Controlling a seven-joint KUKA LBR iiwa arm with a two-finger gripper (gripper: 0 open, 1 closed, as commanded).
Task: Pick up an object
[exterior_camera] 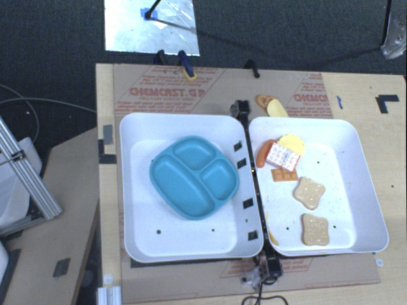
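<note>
The right bin [356, 170] holds several toy foods. Near its back left, a white block with red dots [283, 157] lies on a yellow slab [292, 143], with an orange sausage [262, 152] beside it. An orange waffle square [284, 175] pokes out just in front of them. Two pale bread slices lie nearer the front, one [309, 192] mid-bin and one [315, 229] close to the front wall. In the left bin [137, 170] sits a blue divided plate [194, 177].
Behind the right bin, on the cardboard sheet [191, 91], lie a yellow piece [277, 108] and a small brown piece [263, 100]. A shiny metal sheet [149, 18] lies on the dark floor at the back. Aluminium framing [22, 170] stands at the left.
</note>
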